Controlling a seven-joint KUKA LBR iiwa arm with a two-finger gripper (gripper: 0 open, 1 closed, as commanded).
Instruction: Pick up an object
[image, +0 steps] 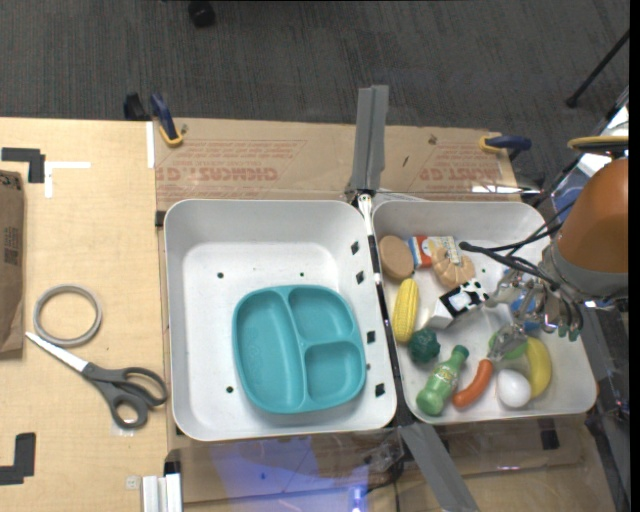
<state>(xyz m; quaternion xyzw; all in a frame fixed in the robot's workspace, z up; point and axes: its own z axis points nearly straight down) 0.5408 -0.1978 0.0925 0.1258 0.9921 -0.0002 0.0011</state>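
**A:** Start at the left. What is on the bench?

**B:** A roll of tape (68, 313) lies flat on the wood, with grey-handled scissors (100, 378) just below it. Both are well apart from my bins.

**A:** And the left bin (190, 240)?

**B:** It holds a teal divided plate (300, 348), lying flat toward the near wall.

**A:** So the things to pick are elsewhere?

**B:** All in the right bin (575, 400). Along its left side there is a brown round piece (397, 257) at the far end, a yellow corn cob (405, 308) next, and a dark green broccoli (425, 346) nearer. A green bottle (440, 380) lies tilted beside an orange carrot (473, 383). Farther back are an orange and white packet (440, 250) and a small black and white item (462, 298). Toward the right, a white egg (514, 388) sits touching a banana (540, 365).

**A:** Where are you?

**B:** My gripper (515, 335) hangs over the right half of that bin, above the egg and banana, with cables looping around it. A small green thing (503, 347) lies just under it.

**A:** Are you open, closed, or holding something?

**B:** I cannot tell; the tip is too cluttered and small to read.
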